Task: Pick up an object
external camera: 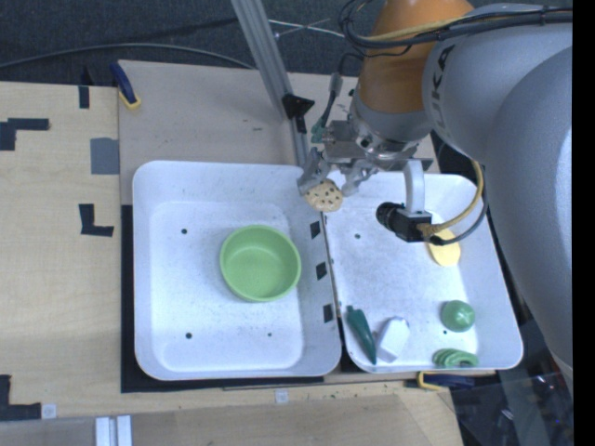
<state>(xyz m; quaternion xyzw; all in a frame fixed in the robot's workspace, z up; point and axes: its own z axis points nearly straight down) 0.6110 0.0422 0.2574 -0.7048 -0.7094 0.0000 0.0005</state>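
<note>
My gripper [325, 182] hangs over the divide between the two bins, near their far edge. A tan, round cracker-like piece with dark dots [323, 195] sits between its fingertips, lifted above the bin floor. The gripper is shut on this piece. The grey arm with its orange band comes in from the upper right and hides the far right corner of the right bin [493, 277].
A green bowl [260, 263] stands in the middle of the left bin [149, 249]. The right bin holds a yellow piece [447, 253], a green ball [456, 315], a flat green ring [456, 358], a white block [393, 335] and a dark green piece [361, 334]. A slanted metal pole [265, 54] rises behind the bins.
</note>
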